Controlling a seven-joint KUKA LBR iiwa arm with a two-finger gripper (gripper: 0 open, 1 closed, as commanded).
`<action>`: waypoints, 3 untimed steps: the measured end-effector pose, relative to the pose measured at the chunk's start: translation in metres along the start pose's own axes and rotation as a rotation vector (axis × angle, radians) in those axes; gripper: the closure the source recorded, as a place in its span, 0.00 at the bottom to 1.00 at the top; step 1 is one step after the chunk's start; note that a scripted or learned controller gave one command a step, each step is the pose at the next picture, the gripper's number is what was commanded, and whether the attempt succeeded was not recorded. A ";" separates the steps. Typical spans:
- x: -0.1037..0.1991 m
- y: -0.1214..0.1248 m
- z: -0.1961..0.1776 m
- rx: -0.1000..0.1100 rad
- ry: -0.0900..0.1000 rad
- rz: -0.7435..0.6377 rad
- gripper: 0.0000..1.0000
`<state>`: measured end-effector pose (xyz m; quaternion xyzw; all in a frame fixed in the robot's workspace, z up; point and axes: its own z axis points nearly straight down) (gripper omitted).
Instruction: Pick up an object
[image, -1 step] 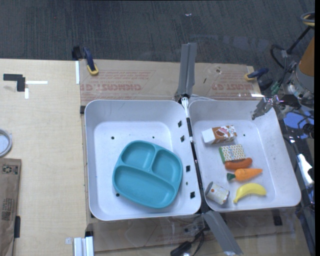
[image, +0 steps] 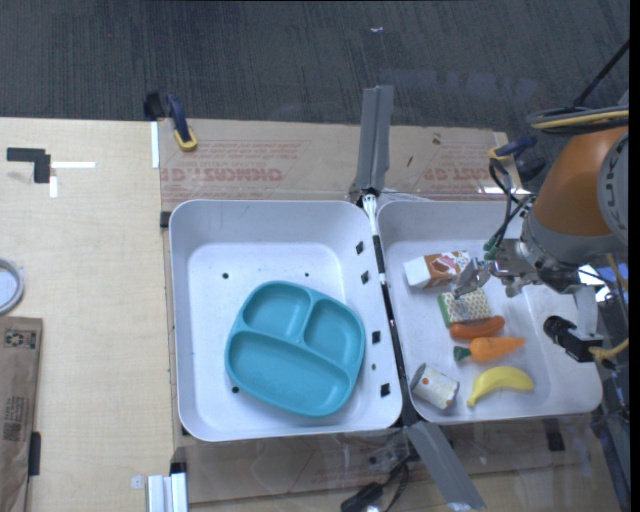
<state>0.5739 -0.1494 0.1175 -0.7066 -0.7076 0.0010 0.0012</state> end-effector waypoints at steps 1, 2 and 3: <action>0.030 -0.011 0.027 0.001 0.000 0.002 0.00; 0.028 -0.011 0.018 0.001 -0.001 0.006 1.00; 0.091 0.026 -0.073 -0.001 -0.002 -0.001 1.00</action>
